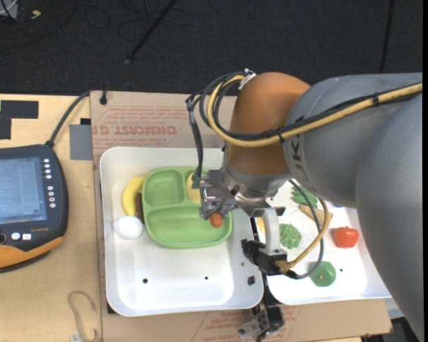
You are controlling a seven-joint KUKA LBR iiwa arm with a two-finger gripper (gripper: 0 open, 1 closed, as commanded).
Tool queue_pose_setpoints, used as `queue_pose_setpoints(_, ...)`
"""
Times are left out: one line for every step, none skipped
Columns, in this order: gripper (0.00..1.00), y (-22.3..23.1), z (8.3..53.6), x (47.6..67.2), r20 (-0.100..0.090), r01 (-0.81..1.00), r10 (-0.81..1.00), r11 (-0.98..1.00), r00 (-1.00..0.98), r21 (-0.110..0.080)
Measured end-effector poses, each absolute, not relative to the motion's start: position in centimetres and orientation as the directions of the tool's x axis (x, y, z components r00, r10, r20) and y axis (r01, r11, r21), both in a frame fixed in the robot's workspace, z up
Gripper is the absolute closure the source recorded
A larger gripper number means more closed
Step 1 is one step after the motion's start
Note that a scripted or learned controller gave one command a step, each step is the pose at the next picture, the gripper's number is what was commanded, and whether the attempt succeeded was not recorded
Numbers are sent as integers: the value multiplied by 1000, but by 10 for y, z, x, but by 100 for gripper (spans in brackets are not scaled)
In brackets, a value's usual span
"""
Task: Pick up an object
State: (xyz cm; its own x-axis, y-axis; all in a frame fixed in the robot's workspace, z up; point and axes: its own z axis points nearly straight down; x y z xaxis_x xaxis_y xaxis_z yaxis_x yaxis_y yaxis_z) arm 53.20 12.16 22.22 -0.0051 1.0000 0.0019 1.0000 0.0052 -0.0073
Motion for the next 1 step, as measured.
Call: queue_pose_setpoints(100,105,228,541,-1,1000,1000,0,0,-4)
